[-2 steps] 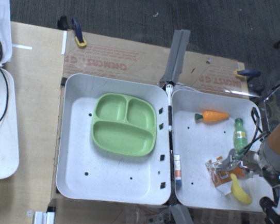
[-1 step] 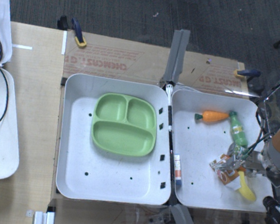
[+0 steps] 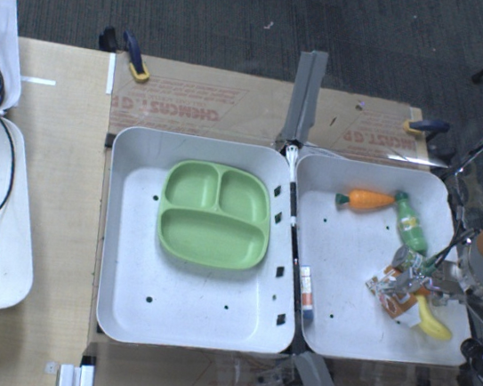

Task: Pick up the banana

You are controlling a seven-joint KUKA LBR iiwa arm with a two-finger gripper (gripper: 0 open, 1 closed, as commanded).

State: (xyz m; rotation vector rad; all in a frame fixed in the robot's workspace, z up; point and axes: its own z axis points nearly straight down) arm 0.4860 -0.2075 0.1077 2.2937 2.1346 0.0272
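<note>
The curved yellow banana point(image 3: 431, 320) lies near the right bin's point(image 3: 337, 337) lower right corner, just beside a crumpled orange-and-silver wrapper point(image 3: 393, 294). The metal two-finger gripper point(image 3: 417, 279) sits just above it; whether it grips anything cannot be told.

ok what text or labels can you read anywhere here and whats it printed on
Red printing on the cardboard sheet behind the bins: seen upside down and blurred, not reliably readable.
Label on the green bottle: too small to read.
Crumpled wrapper beside the banana: unreadable.
White tube between the bins: markings too small.
</note>
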